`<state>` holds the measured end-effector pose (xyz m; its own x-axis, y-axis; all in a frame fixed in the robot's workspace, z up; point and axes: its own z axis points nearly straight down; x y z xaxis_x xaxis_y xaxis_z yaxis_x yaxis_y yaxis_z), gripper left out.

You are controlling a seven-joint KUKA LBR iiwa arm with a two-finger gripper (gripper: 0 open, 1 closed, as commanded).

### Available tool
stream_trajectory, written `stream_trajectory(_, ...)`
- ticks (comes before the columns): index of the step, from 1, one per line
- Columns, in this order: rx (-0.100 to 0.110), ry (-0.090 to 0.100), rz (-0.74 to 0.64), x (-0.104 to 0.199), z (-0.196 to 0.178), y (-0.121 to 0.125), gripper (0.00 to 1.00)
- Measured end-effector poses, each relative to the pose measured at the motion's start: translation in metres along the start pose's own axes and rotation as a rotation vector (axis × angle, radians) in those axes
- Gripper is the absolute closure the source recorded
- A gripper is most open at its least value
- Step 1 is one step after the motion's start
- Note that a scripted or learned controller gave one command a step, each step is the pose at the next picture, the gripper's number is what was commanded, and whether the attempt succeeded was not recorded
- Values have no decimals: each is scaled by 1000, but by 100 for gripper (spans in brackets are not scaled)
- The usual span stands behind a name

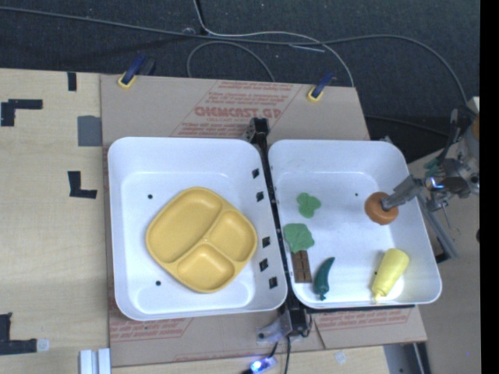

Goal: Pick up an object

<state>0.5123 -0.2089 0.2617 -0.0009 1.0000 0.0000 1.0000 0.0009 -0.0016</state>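
One red "CHEMCAST GP" print (238, 113) on cardboard (156, 107)

Even, fairly bright overhead light. White bins (125, 170) near blown out, shadows soft and faint. Dark floor (351, 14) at 12 o'clock loses detail. Whole frame slightly soft, low-res; arm (460, 174) at 3 o'clock blurry.

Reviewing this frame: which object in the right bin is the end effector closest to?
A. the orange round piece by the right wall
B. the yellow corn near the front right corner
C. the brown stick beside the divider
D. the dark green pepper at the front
A: the end effector reaches in over the right wall and sits at the orange round piece, well apart from the other items.
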Motion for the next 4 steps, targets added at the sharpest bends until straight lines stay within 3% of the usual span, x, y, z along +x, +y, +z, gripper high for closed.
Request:
stream_trajectory(2,5,1,1,-12,104,-9,0)
stream_trajectory(3,5,2,-1,-5,156,-3,0)
stream_trajectory(4,1,0,-1,-5,143,-2,100)
